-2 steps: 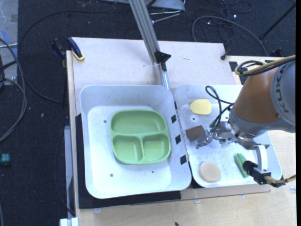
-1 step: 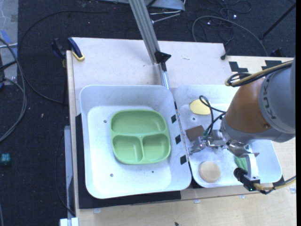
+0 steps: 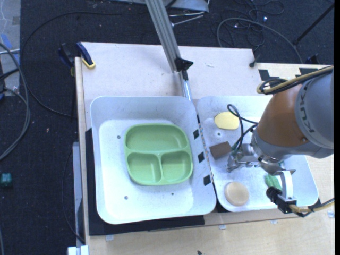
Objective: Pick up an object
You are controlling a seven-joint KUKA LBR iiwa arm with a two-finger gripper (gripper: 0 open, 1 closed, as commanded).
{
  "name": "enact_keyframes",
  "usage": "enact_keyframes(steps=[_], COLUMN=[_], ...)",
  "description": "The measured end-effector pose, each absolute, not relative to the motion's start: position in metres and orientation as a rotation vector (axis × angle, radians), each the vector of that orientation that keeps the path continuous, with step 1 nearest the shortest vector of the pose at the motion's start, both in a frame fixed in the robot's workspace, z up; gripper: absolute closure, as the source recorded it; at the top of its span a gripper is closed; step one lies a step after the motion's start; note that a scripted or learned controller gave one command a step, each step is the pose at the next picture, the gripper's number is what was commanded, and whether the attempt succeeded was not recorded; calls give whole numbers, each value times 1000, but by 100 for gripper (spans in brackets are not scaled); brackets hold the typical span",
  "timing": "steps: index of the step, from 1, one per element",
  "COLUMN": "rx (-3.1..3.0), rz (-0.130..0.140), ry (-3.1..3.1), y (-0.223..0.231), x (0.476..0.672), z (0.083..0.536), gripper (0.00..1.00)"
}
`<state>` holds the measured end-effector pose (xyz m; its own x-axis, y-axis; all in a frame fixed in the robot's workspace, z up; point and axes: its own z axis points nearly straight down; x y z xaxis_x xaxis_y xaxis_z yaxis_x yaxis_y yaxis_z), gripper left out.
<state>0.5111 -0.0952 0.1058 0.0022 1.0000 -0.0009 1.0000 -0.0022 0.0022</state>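
The arm (image 3: 297,121) is leaning over the right bin (image 3: 311,182), its gripper (image 3: 237,161) hovering just beside the brown block (image 3: 220,150); whether it is gripping, I cannot tell. The green divided tray (image 3: 158,154) is sitting in the left bin (image 3: 106,142)

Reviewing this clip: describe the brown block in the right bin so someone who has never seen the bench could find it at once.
Start at the right bin, the one the arm reaches into. The brown block lies near its left wall, below the yellow oval piece and above the pale round disc. It is the only dark, square-edged item there.
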Motion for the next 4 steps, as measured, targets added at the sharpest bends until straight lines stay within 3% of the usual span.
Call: enact_keyframes(steps=[3, 4], rx=[2215, 2212], rz=[5, 3], ry=[2221, 2230], y=[-96, -36], x=[529, 550], z=[269, 262], gripper=[100, 100])
